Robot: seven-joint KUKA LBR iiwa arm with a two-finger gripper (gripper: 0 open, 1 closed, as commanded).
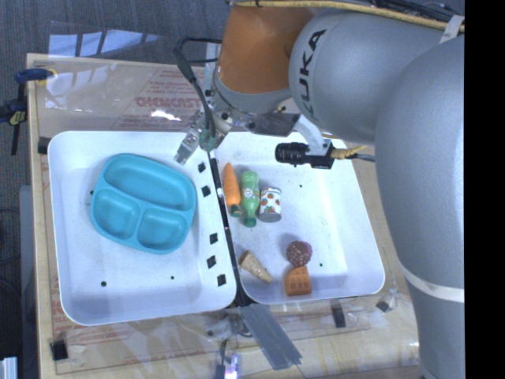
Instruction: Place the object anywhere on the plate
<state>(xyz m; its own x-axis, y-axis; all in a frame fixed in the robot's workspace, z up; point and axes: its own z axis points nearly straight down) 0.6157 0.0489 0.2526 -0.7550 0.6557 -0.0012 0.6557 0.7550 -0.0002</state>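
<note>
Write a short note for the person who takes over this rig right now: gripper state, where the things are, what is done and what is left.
Gripper: above the far end of the divider between the bins; no object seen between its fingers.
Blue plate: in the left bin, three compartments, nothing on it.
Right bin: carrot, green bottle and small can close together by the divider; a cone-shaped piece, a dark round item and an orange piece nearer the front.
Done: nothing placed.
Left: pick one object and set it on the plate.

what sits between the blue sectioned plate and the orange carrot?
In the camera view: bare white bin floor, then the two bins' adjoining rims with black square markers. Plate left, carrot right.
</note>
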